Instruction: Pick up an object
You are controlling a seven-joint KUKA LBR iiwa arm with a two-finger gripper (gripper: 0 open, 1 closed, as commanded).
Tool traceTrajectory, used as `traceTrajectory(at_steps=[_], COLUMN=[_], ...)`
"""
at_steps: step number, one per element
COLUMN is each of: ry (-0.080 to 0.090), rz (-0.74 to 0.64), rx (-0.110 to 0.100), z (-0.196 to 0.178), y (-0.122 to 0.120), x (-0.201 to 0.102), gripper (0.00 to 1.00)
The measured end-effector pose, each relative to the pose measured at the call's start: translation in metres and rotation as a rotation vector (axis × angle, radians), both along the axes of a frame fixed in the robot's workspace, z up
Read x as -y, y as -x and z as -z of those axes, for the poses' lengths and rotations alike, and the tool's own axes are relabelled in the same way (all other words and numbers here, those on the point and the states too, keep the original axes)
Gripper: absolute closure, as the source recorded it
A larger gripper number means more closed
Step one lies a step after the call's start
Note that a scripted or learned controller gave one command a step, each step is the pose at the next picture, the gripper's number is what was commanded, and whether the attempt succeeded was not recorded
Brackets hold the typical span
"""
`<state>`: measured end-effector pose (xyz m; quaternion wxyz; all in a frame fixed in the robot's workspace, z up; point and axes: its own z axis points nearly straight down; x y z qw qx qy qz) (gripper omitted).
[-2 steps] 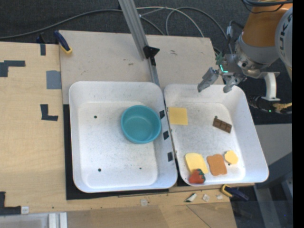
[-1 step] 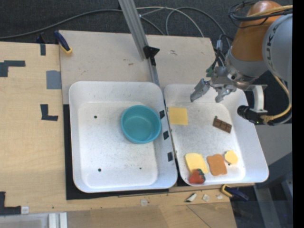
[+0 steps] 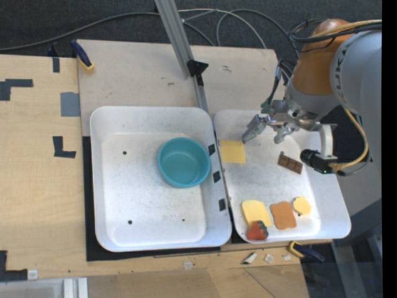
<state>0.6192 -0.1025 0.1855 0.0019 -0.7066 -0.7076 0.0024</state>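
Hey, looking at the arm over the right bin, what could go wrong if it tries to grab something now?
The gripper hangs above bare bin floor between the yellow square and the brown bar, so a straight descent might close on nothing. Both lie flat, so the jaws may slide over them. The yellow square also sits close to the right bin wall, which might block one side.

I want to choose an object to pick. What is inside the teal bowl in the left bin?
The teal bowl sits upright in the left bin. Its inside shows only its own teal floor and wall; nothing lies in it. What is under the bowl is covered.
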Motion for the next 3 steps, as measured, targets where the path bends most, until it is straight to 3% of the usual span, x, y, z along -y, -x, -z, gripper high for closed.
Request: traceTrajectory(at_steps=[1, 2, 3], ry=[-0.001, -0.001, 0.0], rz=[-0.001, -0.002, 0.0], rx=[-0.002, 0.003, 0.011], z=[0.064, 0.051, -0.012], y=[0.001, -0.001, 0.001], x=[-0.005, -0.005, -0.003], gripper=[0.0, 1.0, 1.0])
